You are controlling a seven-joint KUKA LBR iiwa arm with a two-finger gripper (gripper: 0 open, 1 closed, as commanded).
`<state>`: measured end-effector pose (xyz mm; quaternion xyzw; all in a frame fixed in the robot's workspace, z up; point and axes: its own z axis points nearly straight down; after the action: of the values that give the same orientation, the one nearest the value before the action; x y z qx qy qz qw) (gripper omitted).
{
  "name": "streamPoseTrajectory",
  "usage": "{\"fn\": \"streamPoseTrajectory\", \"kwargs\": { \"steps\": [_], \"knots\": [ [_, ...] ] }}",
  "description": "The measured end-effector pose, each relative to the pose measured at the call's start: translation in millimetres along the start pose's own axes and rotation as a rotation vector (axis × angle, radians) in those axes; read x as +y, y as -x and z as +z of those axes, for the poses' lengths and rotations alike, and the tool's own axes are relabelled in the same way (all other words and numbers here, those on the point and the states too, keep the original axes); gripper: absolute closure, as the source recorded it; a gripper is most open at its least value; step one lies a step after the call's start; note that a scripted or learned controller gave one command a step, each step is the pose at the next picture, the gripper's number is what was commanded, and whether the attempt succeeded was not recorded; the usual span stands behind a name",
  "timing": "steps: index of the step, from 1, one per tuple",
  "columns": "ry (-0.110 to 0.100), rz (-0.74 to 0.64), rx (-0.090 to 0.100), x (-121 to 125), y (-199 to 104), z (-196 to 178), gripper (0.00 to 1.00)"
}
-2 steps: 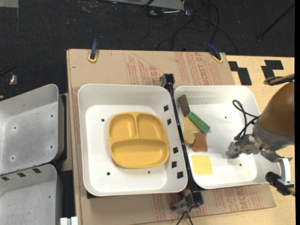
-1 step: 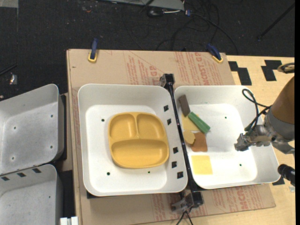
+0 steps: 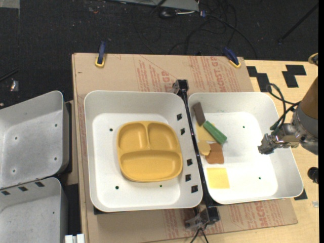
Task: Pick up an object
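Item: pick attempt, approach stage as I judge it. My end effector [image 3: 267, 147] sits over the right bin [image 3: 263, 189] near its right wall; whether it is released or clenched I cannot tell. Candidates cluster by the bin's left wall: green block [image 3: 215, 133], dark brown bar [image 3: 198, 113], brown piece [image 3: 216, 155], yellow square [image 3: 217, 177]. Left bin [image 3: 101, 186] holds a yellow divided plate [image 3: 150, 151]. Next: I travel left across the bin, then descend over one piece.

A divided plate [image 3: 150, 151] lies in the left bin [image 3: 96, 135]. In the right bin [image 3: 263, 108], several small blocks [image 3: 211, 143] cluster near the shared wall, with the gripper [image 3: 267, 146] over its far side.
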<state>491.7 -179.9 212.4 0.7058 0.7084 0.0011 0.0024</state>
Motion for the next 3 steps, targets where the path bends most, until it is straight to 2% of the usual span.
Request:
{"fn": "streamPoseTrajectory", "kwargs": {
  "steps": [1,2,3],
  "knots": [
    [0.002,0.000,-0.001,2,0,-53,1.00],
    [-0.005,-0.002,0.002,4,-42,-46,1.00],
    [-0.006,-0.005,0.004,5,-104,-45,1.00]
  ]
}}
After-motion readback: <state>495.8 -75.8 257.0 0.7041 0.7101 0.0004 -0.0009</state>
